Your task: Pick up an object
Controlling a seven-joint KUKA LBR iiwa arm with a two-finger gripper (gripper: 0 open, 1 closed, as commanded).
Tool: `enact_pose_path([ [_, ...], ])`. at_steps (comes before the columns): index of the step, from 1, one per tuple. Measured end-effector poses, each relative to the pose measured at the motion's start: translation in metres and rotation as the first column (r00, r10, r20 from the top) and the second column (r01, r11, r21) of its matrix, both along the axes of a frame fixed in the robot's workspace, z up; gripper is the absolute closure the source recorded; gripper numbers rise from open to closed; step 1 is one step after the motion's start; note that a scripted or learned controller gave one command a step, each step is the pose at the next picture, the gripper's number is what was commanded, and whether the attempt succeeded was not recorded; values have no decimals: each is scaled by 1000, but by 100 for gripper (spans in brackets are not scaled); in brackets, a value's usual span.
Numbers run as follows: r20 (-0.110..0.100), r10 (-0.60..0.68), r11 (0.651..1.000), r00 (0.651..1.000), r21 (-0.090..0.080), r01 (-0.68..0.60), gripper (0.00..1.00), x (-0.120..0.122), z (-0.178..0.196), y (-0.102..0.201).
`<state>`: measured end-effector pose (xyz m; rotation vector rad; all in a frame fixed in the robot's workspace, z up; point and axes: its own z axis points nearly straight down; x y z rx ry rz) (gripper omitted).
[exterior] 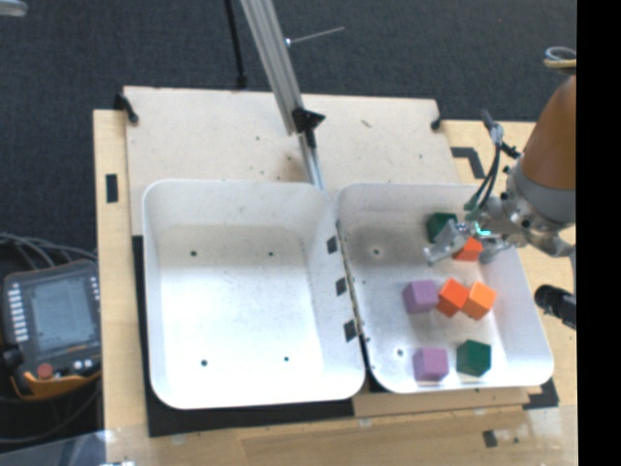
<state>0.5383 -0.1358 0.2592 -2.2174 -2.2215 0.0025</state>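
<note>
Reaching in from the right of the camera view, the grey arm with its orange band sets its two-finger gripper low over the upper part of the right bin, one of two shallow white bins side by side on the bench. Whether the jaws are wide, narrow or closed on anything cannot be told, since the metal parts of the tool hide the tips. Two blocks lie right at the tool: a dark green block just beside it on the upper left, and a small orange block partly covered by it, so that contact cannot be judged. The orange one appears to be the likelier target, as it sits almost directly under the tool, whereas the green one lies off to the side toward the left bin. Well apart, lower in the same bin, rest a purple block touching a pair of orange blocks, and nearer the front wall a second purple block beside a second green block. None of the blocks shows a clear long axis, so approach angle probably matters less than centring the tool over the chosen block.
</note>
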Motion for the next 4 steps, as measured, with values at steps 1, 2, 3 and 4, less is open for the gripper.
enact_pose_path([
  [1,5,-2,1000,1000,-1,2,0,1,2,0],
  [2,-2,-3,1000,1000,-1,3,0,-2,-60,-5],
  [3,-2,-4,1000,1000,-1,4,0,2,-117,-14],
  [4,31,-2,1000,1000,-12,3,0,10,-130,-18],
])
